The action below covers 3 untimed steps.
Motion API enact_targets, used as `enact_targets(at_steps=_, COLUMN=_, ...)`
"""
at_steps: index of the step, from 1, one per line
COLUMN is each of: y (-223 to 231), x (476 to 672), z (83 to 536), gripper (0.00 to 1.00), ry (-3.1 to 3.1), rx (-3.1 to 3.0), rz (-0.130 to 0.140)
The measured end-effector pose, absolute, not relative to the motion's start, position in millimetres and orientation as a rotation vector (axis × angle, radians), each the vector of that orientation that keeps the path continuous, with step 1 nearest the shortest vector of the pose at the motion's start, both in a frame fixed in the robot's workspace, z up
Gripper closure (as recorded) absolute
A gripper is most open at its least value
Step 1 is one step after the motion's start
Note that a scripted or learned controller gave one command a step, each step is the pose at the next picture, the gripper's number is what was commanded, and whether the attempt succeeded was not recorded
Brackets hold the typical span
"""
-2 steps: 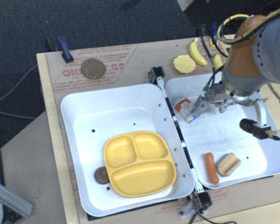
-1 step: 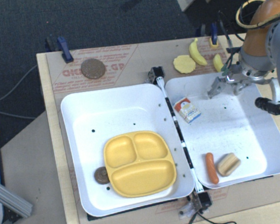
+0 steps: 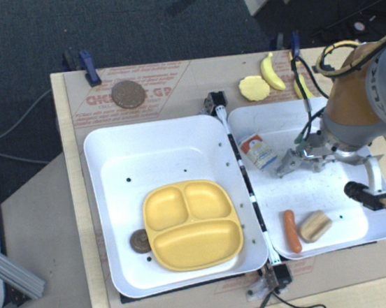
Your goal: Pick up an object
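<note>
Landmark: yellow divided plate [image 3: 192, 224], left bin [image 3: 101, 155].

- Above the plate: bare bin floor, open to the rim.
- Plate's left edge: brown disc [image 3: 140, 242] touching, tight gap to wall.
- Right of plate, past the divider: carton [image 3: 257, 151], tool [image 3: 287, 165], sausage [image 3: 291, 231], bread piece [image 3: 314, 226] crowd the right bin [image 3: 372, 232]; bare strip between tool and sausage.

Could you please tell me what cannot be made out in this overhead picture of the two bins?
- The tool: too small and foreshortened in the camera view to tell whether it is open or shut.
- The small carton: its print is too small to read.
- The brown disc: partly hidden under the yellow divided plate.
- The right bin: its far corner is covered by the arm.
</note>
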<state>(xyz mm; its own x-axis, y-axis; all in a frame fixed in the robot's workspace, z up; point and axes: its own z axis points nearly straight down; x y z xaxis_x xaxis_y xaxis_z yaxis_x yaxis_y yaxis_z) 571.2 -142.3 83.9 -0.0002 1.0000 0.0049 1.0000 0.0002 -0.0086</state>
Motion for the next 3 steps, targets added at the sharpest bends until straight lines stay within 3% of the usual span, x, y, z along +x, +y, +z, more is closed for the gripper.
enact_targets(at_steps=1, y=-98, x=666.6, z=86, gripper=0.00, ry=-2.232, rx=-2.205, rz=0.026)
enact_targets(at_steps=2, y=-167, x=666.1, z=85, gripper=0.00, ry=-2.219, rx=-2.230, rz=0.001)
enact_targets(at_steps=3, y=-186, x=636.5, z=158, gripper=0.00, ry=-2.223, rx=-2.229, rz=-0.003)
